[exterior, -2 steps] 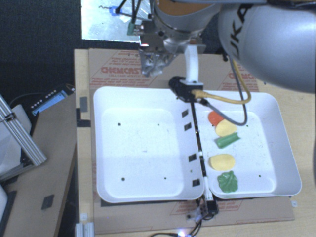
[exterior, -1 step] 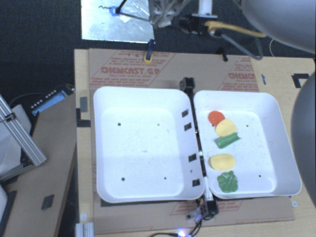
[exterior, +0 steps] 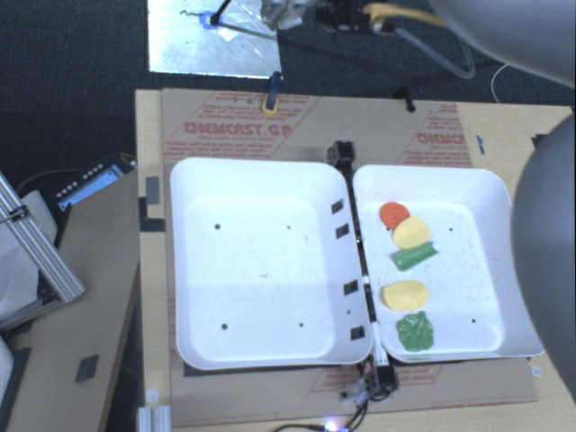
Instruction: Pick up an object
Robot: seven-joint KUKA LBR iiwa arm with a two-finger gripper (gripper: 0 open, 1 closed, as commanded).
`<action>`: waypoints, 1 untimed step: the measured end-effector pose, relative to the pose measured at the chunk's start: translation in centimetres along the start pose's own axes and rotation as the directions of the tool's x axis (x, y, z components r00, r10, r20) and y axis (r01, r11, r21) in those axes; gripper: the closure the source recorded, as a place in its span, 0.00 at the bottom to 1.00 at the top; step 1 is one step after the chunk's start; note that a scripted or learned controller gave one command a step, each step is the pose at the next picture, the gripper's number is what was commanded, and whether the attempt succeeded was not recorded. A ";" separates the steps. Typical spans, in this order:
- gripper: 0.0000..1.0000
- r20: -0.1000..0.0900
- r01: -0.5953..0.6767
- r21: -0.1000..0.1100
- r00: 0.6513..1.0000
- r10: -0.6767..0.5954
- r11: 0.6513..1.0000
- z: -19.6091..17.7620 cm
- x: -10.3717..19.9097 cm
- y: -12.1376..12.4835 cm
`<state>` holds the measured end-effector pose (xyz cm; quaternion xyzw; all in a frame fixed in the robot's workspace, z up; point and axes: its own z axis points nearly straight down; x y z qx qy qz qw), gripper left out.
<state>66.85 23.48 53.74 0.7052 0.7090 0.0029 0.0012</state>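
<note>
Far beyond the right bin and its toy foods, blurred gripper, opening unclear.

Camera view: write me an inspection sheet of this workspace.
Surface: brown printed board bearing two shallow white bins, left bin and right bin, side by side.
Job's things: in right bin, red round piece, upper yellow piece, green stick, lower yellow piece, green leafy piece.
Clutter: nothing seen.
Gripper: gripper at top, off bins; state unclear.
Cables: yellow cable.
Surroundings: dark floor, metal sheet.
</note>
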 end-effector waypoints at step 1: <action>1.00 0.007 -0.005 0.020 1.000 0.005 1.000 23.4 -0.2 -0.3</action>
